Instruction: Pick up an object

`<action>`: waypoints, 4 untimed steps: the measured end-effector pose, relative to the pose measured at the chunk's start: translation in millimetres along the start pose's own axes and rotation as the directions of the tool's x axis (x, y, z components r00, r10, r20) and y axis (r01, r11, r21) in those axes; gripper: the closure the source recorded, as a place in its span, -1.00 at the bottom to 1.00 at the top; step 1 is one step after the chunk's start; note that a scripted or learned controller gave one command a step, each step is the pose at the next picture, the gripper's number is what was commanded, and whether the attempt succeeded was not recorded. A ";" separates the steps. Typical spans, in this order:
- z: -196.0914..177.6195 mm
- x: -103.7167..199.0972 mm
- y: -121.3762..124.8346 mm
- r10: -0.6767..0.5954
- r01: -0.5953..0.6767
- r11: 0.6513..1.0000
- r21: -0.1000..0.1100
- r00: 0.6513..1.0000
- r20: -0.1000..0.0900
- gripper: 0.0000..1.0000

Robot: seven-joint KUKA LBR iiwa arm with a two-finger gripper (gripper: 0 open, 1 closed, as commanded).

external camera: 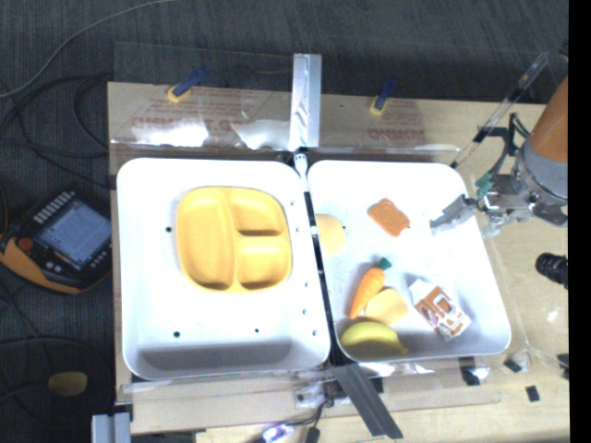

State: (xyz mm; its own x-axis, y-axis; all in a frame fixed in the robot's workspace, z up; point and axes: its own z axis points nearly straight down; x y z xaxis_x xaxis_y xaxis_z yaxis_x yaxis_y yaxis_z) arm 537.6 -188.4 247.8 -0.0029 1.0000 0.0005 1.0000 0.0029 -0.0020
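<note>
The right bin [462, 178] holds several toy foods. An orange slab [389, 217] lies near its middle. A carrot [367, 289] lies slanted lower down, beside a pale yellow piece [389, 306], and a yellow banana [372, 338] rests at the front wall. A small white and orange carton [440, 310] lies at the front right. A pale round item [329, 233] sits against the left wall. My gripper [452, 215] hangs over the bin's right edge, to the right of the orange slab and apart from it, with nothing seen in it.
The left bin [148, 340] bears a yellow divided tray [234, 236]. A clear panel with blue and yellow clips stands behind both bins. A handheld pendant [65, 238] lies on the floor at the left. Black parts lie on the bench right of the bins.
</note>
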 end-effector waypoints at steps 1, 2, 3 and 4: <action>127.3 24.9 113.2 0.051 -0.051 0.999 0.001 0.999 0.003 -1.00; 158.5 45.3 84.3 -0.054 0.054 0.998 -0.010 0.999 0.008 -1.00; 159.5 26.0 133.1 -0.218 0.218 0.976 -0.006 0.976 0.008 -1.00; 158.4 45.8 103.6 -0.508 0.508 0.861 -0.008 0.861 0.011 -1.00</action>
State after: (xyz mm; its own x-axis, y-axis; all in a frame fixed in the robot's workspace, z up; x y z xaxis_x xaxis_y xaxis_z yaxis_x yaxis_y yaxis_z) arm 640.7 -142.2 89.3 -0.5106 0.8598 -0.0092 0.8597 0.5107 0.0066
